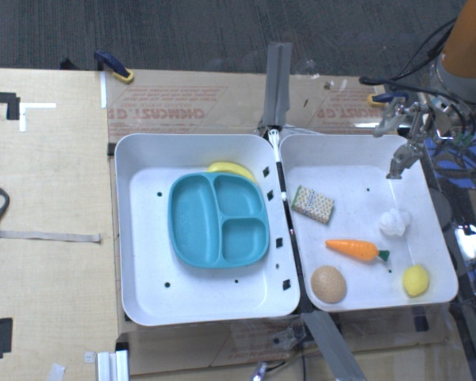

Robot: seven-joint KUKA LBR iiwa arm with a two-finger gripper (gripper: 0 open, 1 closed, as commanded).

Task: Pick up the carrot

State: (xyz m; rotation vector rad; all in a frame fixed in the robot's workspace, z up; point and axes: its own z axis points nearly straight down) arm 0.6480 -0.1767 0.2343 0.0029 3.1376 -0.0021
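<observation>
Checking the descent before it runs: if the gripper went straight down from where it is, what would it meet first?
Probably bare floor of the right bin, near its back right corner. The gripper hangs well behind the carrot; depth is unclear.

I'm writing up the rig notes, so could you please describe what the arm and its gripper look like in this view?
At the view's upper right, the arm shows a broad orange band over grey. Dark cables loop beside it, and blue wiring runs along the wrist. Below sits a bare-metal silver assembly of brackets ending in the gripper, whose slim grey finger points down over the right bin.
</observation>
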